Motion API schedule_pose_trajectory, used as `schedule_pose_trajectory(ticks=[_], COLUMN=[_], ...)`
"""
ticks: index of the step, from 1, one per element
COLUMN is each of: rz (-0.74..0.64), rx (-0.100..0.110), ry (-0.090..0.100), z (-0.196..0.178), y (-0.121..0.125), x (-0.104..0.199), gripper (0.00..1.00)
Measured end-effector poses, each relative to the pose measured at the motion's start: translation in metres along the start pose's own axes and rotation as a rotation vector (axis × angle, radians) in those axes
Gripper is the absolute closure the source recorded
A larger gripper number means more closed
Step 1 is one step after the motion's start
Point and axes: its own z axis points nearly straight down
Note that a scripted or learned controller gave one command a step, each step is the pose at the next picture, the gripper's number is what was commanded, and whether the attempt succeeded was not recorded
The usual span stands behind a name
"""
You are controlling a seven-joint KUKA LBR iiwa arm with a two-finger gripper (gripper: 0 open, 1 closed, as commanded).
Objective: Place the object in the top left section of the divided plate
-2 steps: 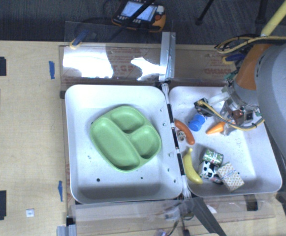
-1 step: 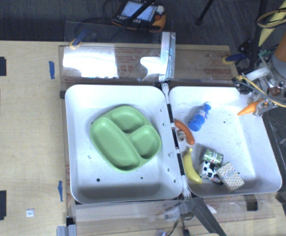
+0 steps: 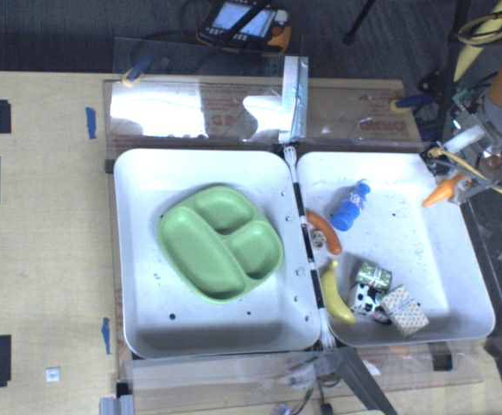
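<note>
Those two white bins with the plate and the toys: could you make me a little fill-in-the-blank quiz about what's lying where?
1. The green divided plate lies in the ____ bin.
2. The blue bottle lies in the ____ bin.
3. The banana is coloured ____.
4. The carrot lies near the right bin's far ____ corner.

Missing words: left; right; yellow; right

Tablet [image 3: 244, 22] behind bins; blue tape [image 3: 91, 122] on bench.

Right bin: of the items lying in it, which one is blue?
The bottle, near the middle of the right bin. The hot dog is orange-red, the banana yellow, the can green.
</note>
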Motion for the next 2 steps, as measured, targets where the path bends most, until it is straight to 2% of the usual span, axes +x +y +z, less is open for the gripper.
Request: schedule_pose_trajectory(ticks=[1, 2], rz=[0.135, 0.145], rx=[0.005, -0.002], ry=[0.029, 0.045], z=[0.073, 0.075], y=[-0.022, -0.005], x=[-0.031, 0.014], gripper=[1.00, 1.00])
